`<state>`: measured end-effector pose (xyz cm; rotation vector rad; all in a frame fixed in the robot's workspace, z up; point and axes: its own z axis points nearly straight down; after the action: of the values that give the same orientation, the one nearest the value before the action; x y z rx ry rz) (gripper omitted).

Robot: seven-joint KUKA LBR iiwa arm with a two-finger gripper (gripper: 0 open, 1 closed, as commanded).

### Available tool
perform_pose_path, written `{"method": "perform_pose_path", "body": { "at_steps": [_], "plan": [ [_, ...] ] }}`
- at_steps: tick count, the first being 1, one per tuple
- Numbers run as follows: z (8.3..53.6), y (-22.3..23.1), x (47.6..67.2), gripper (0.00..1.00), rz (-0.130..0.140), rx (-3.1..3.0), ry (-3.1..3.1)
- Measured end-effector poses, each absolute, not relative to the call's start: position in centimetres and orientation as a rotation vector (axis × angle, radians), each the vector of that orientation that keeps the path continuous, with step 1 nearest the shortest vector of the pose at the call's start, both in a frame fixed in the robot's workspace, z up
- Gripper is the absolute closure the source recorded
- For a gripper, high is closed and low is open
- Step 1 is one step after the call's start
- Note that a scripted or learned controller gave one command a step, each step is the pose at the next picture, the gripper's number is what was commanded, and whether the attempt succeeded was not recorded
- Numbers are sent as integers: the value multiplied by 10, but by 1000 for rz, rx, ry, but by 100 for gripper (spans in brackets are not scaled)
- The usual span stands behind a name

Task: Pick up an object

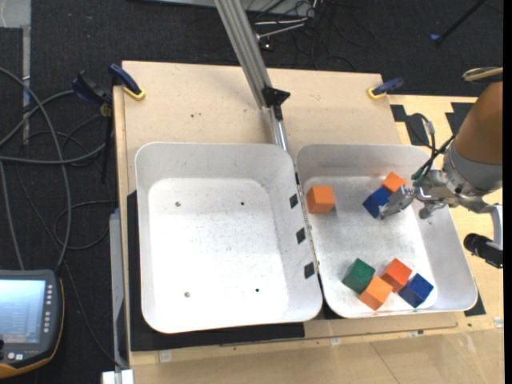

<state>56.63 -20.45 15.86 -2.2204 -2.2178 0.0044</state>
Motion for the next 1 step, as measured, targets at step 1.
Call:
{"method": "perform_pose_path", "body": {
  "at_steps": [1],
  "plan": [
    [109,-213,562,0,5,-2220,-2217]
  ]
}}
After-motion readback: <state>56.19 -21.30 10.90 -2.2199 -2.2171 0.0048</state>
